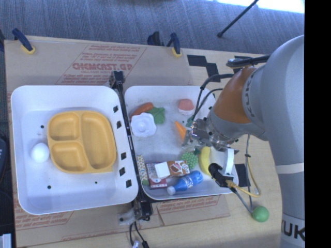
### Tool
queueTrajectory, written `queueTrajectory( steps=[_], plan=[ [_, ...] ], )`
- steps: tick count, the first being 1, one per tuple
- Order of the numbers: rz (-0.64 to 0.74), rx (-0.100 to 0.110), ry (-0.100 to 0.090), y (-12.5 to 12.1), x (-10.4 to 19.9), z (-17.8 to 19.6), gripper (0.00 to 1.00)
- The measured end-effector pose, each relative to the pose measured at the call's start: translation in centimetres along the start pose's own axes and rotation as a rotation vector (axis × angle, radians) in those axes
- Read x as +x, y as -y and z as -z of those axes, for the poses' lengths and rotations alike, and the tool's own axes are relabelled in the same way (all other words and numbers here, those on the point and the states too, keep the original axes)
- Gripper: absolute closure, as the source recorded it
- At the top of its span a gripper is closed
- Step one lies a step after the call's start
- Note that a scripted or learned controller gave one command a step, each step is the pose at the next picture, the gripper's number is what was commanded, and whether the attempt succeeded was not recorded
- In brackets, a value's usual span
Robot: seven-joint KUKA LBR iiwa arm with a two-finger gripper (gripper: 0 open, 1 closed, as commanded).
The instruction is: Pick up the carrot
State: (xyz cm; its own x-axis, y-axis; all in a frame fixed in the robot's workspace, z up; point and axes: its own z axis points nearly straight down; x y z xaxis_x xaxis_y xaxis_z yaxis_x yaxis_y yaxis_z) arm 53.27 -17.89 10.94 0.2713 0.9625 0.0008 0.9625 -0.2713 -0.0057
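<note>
Beside carrot [180, 130], end effector [195, 138], right bin [165, 94]

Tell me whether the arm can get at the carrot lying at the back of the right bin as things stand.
Probably yes. The carrot lies uncovered near the right bin's back wall, its green top beside the white flower-shaped piece. The gripper is already over that bin, and nothing lies on the carrot.
</note>
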Motion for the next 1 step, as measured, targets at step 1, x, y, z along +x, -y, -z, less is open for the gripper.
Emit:
queueTrajectory(
  steps=[1],
  plan=[
    [-0.033, -0.003, 0.000, -4.20, 5.35, 9.55, 1.00]
  ],
)
